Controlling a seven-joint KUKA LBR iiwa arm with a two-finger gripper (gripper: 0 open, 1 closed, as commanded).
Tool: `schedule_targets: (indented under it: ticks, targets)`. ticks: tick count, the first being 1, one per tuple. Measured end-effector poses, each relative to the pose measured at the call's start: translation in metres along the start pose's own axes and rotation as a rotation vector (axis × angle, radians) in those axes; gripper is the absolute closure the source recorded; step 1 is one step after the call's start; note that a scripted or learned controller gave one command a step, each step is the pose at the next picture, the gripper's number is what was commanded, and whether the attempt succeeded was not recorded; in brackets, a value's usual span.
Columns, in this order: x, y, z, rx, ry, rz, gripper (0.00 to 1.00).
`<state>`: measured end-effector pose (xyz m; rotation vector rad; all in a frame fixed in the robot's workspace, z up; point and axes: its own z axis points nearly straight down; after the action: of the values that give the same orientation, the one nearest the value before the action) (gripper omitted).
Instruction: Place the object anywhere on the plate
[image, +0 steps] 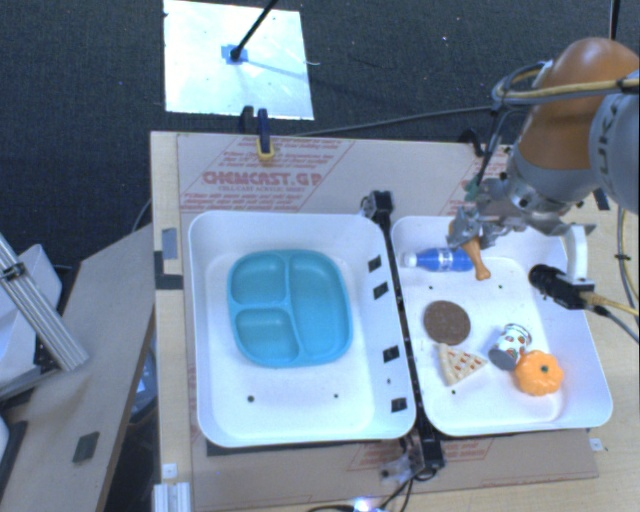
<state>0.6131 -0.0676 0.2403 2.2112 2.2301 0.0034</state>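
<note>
A blue divided plate (290, 305) lies in the left bin (215, 400) with nothing on it. In the right bin (585, 400) a blue bottle (440, 260) with a white cap lies on its side at the back left. My gripper (472, 238) hangs right over the bottle's right end. A short orange-brown piece (481, 265) pokes out just below the gripper, beside the bottle; I cannot tell whether it is held. A round brown cookie (446, 321), a pizza slice (460, 364), a small brown-and-white cup (511, 346) and an orange pumpkin (539, 372) lie nearer the front.
A black divider with clips (392, 320) runs between the two bins. A black cable plug (558, 284) hangs from the arm over the right bin's right side. A blue-and-yellow clamp (263, 135) stands behind the bins on the cardboard.
</note>
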Motion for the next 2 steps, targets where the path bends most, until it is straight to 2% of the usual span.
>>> schedule_targets:
  ticks: [1, 2]
  targets:
    - [0.06, 0.002, -0.004, 0.001, 0.001, -0.002, 1.0]
    - [0.105, -0.006, -0.006, 0.002, 0.001, 0.0, 1.0]
